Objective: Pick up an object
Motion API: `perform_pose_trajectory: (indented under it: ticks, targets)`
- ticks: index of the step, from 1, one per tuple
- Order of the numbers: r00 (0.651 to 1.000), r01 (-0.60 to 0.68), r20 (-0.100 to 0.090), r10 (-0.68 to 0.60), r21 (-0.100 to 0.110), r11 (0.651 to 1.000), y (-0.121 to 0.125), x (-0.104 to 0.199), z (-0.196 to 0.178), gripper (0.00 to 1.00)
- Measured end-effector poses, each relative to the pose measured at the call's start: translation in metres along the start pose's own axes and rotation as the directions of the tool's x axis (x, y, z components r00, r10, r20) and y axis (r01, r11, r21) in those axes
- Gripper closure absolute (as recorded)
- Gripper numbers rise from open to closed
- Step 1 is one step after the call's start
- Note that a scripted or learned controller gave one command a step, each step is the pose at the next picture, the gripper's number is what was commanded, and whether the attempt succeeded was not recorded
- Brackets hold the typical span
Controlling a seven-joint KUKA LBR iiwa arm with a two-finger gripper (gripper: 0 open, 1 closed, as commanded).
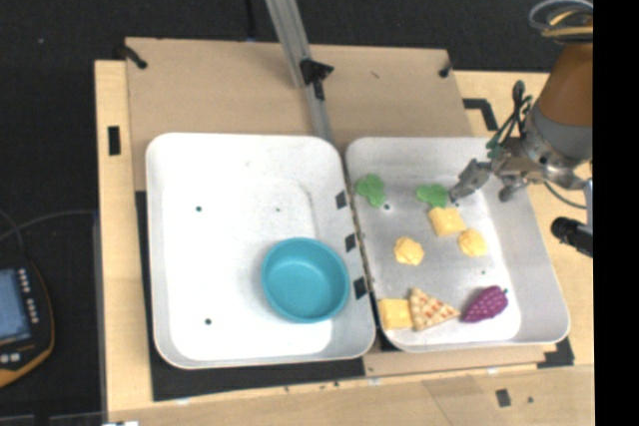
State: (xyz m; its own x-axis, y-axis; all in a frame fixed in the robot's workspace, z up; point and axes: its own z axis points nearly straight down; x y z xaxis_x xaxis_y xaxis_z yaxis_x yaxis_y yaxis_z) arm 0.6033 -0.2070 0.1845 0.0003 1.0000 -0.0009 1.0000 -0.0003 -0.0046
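Note:
The right bin (519, 244) holds several small toy foods: a green piece (370, 188) at the left, a green piece (432, 196) beside a yellow block (446, 220), two yellow lumps (408, 251) (472, 241), a yellow cheese wedge (394, 313), a pizza slice (430, 309) and purple grapes (486, 303). My gripper (489, 185) hangs over the bin's upper right part, open, its fingers spread with nothing between them. One finger (467, 182) points down-left toward the yellow block and the nearer green piece.
The left bin (200, 214) contains a blue bowl (304, 278) near its lower right corner. A grey metal pole (290, 25) slants up from between the bins. The arm's orange band (569, 90) stands at the right edge.

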Motion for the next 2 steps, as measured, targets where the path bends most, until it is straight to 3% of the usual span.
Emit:
perform_pose_trajectory:
  ticks: [2]
  targets:
    - [1.000,-0.001,0.001,0.001,-0.002,1.000,0.001,0.004,0.086,0.00]
